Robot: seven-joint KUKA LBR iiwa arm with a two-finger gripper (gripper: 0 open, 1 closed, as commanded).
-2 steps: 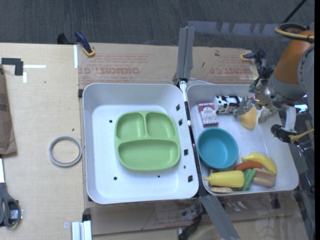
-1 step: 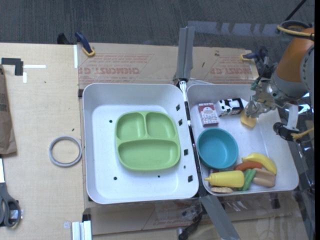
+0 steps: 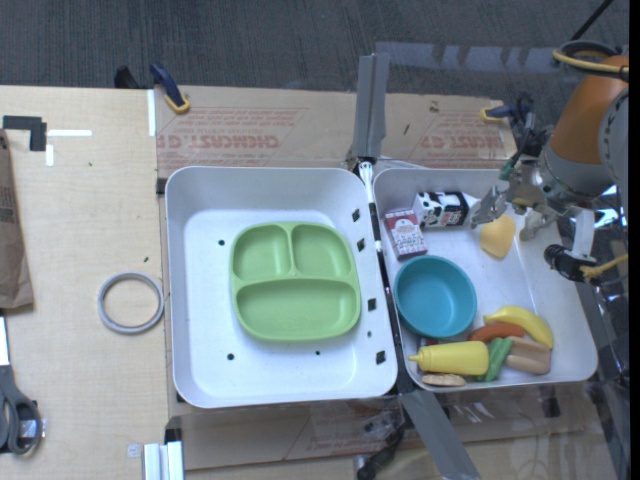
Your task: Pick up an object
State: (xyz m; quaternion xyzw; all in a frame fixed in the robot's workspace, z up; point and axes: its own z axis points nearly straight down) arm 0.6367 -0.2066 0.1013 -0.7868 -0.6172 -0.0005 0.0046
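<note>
The single camera view looks down at a slant on a bench with two shallow white plastic bins side by side. The landmark here is the round blue plastic bowl (image 3: pixel 435 295), which sits near the middle of the right-hand white bin (image 3: pixel 572 366).

The grey arm with its orange band (image 3: pixel 590 108) reaches in up and to the right of the bowl. Its two-finger claw (image 3: pixel 512 210) hangs above the bin's far right part. Just below the fingertips, up and to the right of the bowl, is a pale yellow wedge-shaped toy like a piece of cheese (image 3: pixel 498 236). The toy appears to sit right at the claw's tips, but whether the fingers are spread, pressed together or pinching it cannot be told, as the metal parts blur together there.

Judged from this, the wedge is the likely target. It lies slightly below and towards the bowl from the claw, its long axis running roughly from upper right to lower left.

Above the bowl, towards the bin's far wall, are a small black-and-white box (image 3: pixel 441 209) and a red-and-white carton (image 3: pixel 404 234). Below and to the right of the bowl lies a cluster of toy foods, including a yellow banana (image 3: pixel 520 321) and a yellow squeeze bottle (image 3: pixel 452 357).

Left of the bowl, the left-hand white bin (image 3: pixel 190 298) holds a green three-section plastic plate (image 3: pixel 295 280).
</note>
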